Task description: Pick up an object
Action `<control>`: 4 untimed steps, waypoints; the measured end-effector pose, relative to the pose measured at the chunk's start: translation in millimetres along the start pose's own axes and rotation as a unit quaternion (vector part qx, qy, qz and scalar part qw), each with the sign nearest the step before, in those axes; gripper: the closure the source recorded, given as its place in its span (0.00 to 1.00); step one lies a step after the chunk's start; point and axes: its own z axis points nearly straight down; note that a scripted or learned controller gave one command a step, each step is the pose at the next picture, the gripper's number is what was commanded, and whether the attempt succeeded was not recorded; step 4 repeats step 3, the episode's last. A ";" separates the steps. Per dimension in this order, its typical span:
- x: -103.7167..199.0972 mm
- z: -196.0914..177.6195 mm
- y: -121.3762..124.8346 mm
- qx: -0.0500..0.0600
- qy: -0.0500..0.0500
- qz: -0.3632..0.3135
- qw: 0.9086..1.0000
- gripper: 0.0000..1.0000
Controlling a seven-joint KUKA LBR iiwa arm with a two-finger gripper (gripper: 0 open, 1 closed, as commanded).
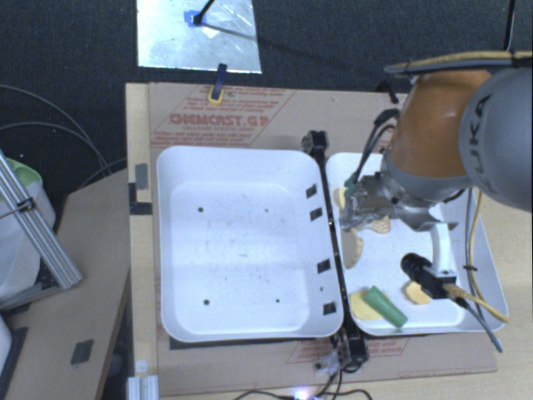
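The shallow white plastic bin on the left (179, 223) sits on a brown cardboard sheet with red print (275, 107). Its smooth floor carries four small dark dots, one toward each corner, and faint grey scuffs. Along its 3 o'clock wall runs a thin black bar (331, 248) with four black clips, and this parts it from the second shallow white plastic bin (475, 307).

That right bin holds six loose pieces by my count. At its 10 o'clock, against the wall, is a small pale yellow scrap (340, 197). At 9 o'clock lies a pale tan elongated lump (352, 250). At 7 o'clock a rounded yellow chunk (361, 305) touches a matte green stubby cylinder (386, 306) lying on its side. At 6 o'clock sits a small orange-yellow nugget (415, 293). A pale flat piece (381, 224) pokes out at 3 o'clock of my gripper (360, 211).

My gripper hangs low over the bin's 9 to 10 o'clock area, just above the tan lump. I cannot tell whether it is released or clenched, or whether it grips anything. My grey arm with its orange band (433, 132) covers the bin from 12 to 2 o'clock
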 end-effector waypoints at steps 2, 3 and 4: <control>61.5 -173.9 -35.1 -0.006 0.001 -0.001 1.000 1.00; 57.2 -181.2 -34.6 -0.004 -0.001 0.000 1.000 1.00; 57.2 -181.2 -34.6 -0.004 -0.001 0.000 1.000 1.00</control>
